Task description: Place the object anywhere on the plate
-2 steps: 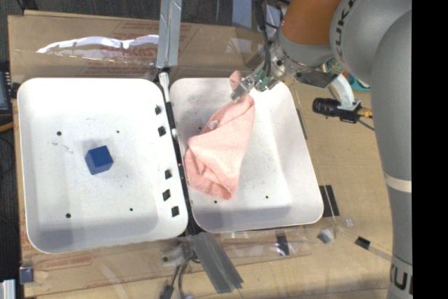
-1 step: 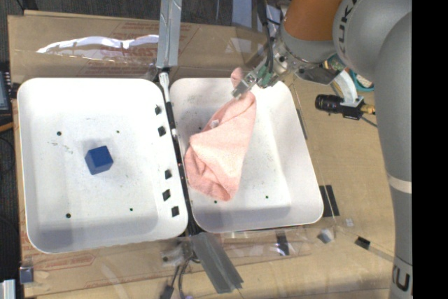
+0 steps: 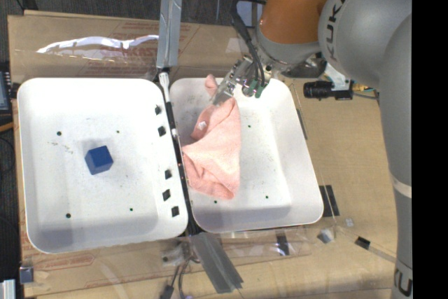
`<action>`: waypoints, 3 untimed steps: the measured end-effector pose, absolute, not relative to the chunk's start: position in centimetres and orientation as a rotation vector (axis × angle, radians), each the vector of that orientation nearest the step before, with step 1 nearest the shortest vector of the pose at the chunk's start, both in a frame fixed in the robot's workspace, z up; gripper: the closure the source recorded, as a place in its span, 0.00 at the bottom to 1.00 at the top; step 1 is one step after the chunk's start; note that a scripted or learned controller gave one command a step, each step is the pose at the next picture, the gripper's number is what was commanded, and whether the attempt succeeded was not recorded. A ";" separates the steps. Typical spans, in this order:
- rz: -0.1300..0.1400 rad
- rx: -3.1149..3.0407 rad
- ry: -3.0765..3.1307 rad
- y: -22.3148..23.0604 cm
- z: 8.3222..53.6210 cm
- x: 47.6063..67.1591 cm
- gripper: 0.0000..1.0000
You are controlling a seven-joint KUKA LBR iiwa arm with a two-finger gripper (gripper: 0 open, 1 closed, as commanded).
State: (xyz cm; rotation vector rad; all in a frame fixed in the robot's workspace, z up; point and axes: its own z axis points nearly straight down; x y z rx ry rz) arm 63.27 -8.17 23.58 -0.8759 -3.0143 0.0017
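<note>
A pink cloth (image 3: pixel 217 147) is in the right white bin (image 3: pixel 280 178). Its top corner is drawn up to a peak and the rest drapes down toward the bin's left wall. My gripper (image 3: pixel 225 94) is over the bin's far left part, shut on that raised corner, with cloth showing on both sides of the fingers. The lower folds of the cloth still rest on the bin floor.
A small blue cube (image 3: pixel 99 159) lies in the left white bin (image 3: pixel 42 220), left of its middle. A divider with black clips (image 3: pixel 170 157) runs between the bins. The arm's orange band (image 3: pixel 297 3) looms over the right bin's far edge.
</note>
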 end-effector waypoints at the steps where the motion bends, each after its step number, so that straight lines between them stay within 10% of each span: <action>1: 0.001 -0.254 -3.134 -2.9 23.1 64.5 1.00; 3: 0.002 0.014 -3.142 6.2 24.2 64.1 1.00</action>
